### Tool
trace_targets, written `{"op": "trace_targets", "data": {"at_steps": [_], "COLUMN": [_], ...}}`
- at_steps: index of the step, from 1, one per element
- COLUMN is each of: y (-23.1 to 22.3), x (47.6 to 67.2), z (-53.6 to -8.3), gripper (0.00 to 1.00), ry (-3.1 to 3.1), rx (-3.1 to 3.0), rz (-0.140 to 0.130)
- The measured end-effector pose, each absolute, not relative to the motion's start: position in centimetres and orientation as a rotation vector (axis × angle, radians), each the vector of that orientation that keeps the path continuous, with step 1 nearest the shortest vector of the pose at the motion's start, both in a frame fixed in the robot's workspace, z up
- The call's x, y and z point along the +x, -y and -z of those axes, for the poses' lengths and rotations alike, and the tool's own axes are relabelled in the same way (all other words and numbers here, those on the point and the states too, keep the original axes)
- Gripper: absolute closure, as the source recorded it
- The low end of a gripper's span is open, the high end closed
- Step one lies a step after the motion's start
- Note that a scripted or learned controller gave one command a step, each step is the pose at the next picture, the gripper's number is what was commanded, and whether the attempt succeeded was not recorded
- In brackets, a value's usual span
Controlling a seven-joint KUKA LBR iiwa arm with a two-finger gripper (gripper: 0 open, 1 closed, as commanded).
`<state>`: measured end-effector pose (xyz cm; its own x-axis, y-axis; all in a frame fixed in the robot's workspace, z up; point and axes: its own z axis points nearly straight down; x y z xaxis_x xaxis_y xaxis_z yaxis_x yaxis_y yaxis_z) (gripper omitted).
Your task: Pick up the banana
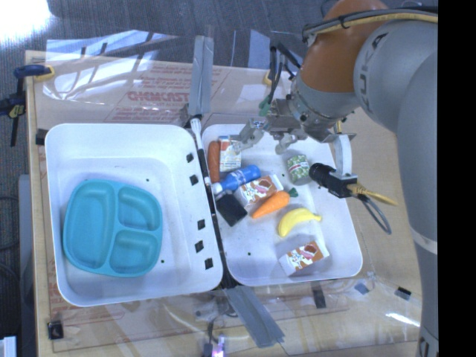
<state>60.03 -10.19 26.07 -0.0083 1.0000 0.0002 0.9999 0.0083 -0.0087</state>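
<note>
The yellow banana [297, 220] lies in the right bin [349, 233], right of centre, between an orange carrot [269, 204] and a small carton [303, 257]. My gripper [271, 135] hangs over the far part of that bin, well above and behind the banana. It is open, with nothing between its fingers. The left fingertip [251, 132] is near a small carton [229, 153] and the right one [288, 143] is above a green can [297, 167].
The right bin also holds a brown sausage [214, 161], a blue bottle [239, 178], a red-and-white carton [259, 190] and a black block [230, 209]. A teal divided plate [113, 227] lies in the left bin [67, 143].
</note>
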Motion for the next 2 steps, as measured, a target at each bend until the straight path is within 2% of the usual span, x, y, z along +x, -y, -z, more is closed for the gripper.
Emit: {"op": "trace_targets", "data": {"at_steps": [1,2], "y": [17.4,21.1], "x": [53.7,54.2], "z": [-22.2,-21.9], "gripper": [0.00,0.00], "ry": [2.252,2.402], "rx": [-2.183,-2.023], "rz": [-0.008,-0.003]}}
